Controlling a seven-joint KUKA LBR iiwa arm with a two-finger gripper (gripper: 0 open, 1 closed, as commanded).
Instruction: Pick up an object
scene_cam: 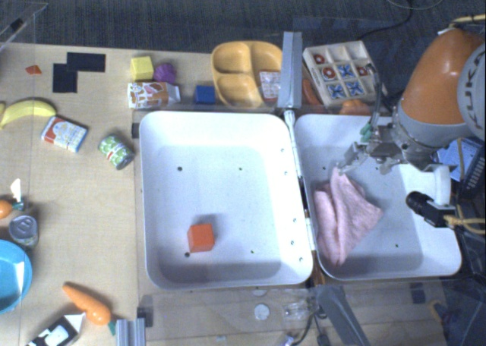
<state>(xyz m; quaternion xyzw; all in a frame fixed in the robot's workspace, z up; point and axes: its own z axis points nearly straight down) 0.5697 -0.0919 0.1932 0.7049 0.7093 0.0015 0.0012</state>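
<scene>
A wooden bench (76, 246) bears two white bins (220, 139); end effector (357, 156) pinches the pink cloth (343, 212).

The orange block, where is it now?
The orange block lies in the left bin, near its lower left corner, far from the pink cloth in the right bin.

Wooden bench (76, 215) with two white bins (220, 200), banana (26, 111), carrot (87, 304), blue bowl (11, 276), yellow dish (244, 71).

The gripper (357, 156) hangs low, the arm reaching in from the right.
</scene>
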